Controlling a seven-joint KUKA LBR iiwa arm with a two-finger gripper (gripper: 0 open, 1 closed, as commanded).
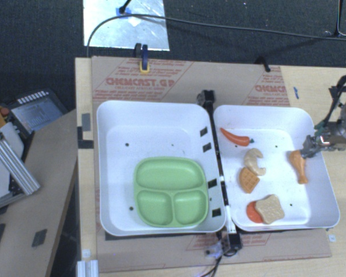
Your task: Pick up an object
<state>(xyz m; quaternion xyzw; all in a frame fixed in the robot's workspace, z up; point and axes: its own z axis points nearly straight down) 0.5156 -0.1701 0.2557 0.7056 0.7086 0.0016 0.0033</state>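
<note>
The right bin holds several toy foods. A red chili pepper lies near its back left. A beige curved piece sits above an orange waffle. A slice of toast rests partly on a red round slice near the front. An orange drumstick lies by the right wall. My gripper hangs at the bin's right rim, just above and right of the drumstick's upper end. Whether it touches the drumstick is unclear.
A green divided plate lies in the left bin. A black divider strip runs between the bins. Cables hang by the arm at the right. An aluminium rail and a device sit on the left side table.
</note>
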